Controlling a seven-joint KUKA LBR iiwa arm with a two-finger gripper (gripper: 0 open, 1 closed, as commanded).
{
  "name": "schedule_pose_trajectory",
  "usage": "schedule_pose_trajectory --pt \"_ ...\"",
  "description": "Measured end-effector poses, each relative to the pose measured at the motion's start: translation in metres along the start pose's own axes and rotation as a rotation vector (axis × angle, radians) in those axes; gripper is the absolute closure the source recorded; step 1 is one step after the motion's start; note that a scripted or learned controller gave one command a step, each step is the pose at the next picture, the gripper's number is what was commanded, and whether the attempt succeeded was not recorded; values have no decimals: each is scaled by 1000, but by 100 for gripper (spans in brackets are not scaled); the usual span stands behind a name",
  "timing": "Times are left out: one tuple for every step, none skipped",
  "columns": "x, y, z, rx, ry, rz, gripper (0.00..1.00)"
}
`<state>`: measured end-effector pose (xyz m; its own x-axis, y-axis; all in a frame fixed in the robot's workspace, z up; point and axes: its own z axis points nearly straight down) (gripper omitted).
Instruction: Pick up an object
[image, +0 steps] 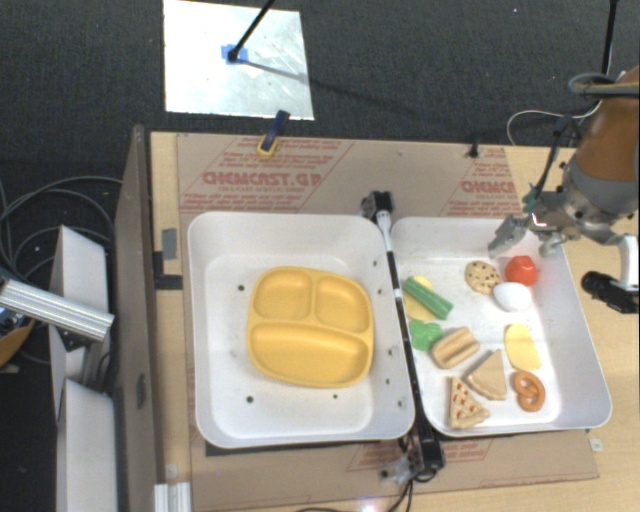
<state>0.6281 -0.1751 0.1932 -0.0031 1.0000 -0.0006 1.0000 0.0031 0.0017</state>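
The right bin (585, 350) holds several toy foods: a chocolate-chip cookie (482, 276), a red tomato (521, 269), a white egg (513, 296), a green stick (427, 297), a hot dog (455, 347), a yellow slice (521, 346), a sandwich wedge (489, 377), a pretzel (528, 390) and a pizza slice (464, 404). My gripper (528, 238) hangs over the bin's far right corner, just above the tomato and cookie. It is open with nothing between its fingers.
The left bin (220, 300) holds a yellow divided plate (310, 327). A black divider (395, 300) runs between the two bins. A green chunk (424, 334) lies next to the hot dog. Cardboard lies under both bins.
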Motion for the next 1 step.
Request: schedule_pose_trajectory --pt "-2 30 90 -12 4 -6 0"
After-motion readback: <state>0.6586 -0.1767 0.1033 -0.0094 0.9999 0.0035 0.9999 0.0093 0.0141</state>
